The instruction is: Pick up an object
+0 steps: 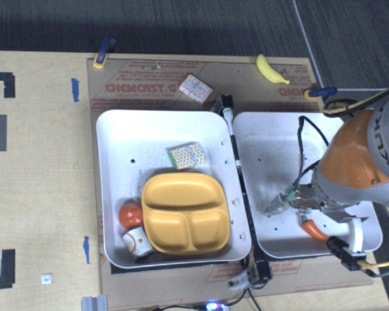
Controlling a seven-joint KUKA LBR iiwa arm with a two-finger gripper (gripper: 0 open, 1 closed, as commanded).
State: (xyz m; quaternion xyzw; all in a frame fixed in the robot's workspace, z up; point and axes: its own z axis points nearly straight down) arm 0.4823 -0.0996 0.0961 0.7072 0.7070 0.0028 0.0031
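Two white bins sit side by side on a wooden bench. Left bin [110,173] holds a yellow tray [185,212], a red ball [129,214] and a small packet [187,154]. In the right bin [266,148], the gripper [286,201] hovers low, just left of an orange carrot [313,229]; whether its jaws are apart, I cannot tell. Seemingly the reach stage; next it should centre over the carrot.
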